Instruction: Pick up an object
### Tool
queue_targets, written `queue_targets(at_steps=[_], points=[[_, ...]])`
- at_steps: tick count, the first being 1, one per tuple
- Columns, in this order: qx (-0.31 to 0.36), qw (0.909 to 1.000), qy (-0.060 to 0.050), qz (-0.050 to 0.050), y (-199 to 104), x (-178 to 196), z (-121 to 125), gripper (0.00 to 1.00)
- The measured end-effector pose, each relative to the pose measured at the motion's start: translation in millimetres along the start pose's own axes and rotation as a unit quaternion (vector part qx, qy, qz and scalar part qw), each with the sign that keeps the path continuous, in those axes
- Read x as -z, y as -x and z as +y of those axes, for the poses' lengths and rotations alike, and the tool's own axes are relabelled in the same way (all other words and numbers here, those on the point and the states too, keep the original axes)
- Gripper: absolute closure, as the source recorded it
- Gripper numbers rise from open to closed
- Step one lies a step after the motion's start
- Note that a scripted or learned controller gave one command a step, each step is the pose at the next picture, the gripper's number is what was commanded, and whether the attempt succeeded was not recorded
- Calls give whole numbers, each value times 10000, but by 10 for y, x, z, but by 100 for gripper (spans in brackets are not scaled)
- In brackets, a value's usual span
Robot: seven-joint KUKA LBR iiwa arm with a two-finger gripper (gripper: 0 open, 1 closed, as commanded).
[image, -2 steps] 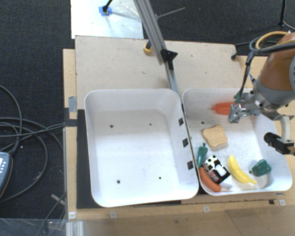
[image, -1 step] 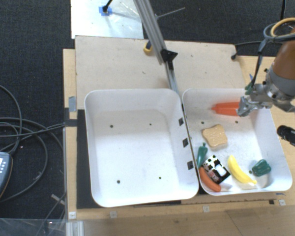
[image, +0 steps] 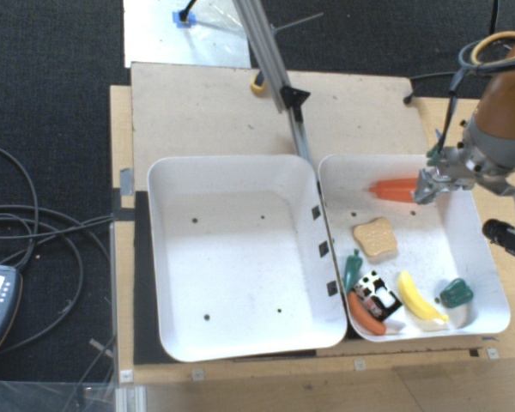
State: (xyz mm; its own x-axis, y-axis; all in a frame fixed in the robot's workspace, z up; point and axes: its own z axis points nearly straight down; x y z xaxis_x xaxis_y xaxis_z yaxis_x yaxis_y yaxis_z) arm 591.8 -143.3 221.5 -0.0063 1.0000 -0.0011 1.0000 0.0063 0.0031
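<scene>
On the tabletop (image: 206,110) we see a left bin (image: 167,178) and a right bin (image: 489,256) with toys: toast (image: 376,238), a hot dog (image: 366,313), a banana (image: 421,297). The carrot (image: 393,189) lies at the far side, just beside our jaws (image: 427,189). We cannot tell if they are open or hold anything. The carrot looks light, hard and smooth; we think gripping across its middle works best.

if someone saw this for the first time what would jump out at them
Probably the gripper reaching in from the right, low over the orange carrot at the far end of the right bin. Next, the colourful toy food crowded at that bin's near end: a banana, a slice of bread, a sausage.
</scene>
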Motion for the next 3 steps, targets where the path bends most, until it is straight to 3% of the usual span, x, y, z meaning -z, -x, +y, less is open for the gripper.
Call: queue_targets(at_steps=[3], points=[[23, 10000, -12, 17, -1509, 156, -238, 100]])
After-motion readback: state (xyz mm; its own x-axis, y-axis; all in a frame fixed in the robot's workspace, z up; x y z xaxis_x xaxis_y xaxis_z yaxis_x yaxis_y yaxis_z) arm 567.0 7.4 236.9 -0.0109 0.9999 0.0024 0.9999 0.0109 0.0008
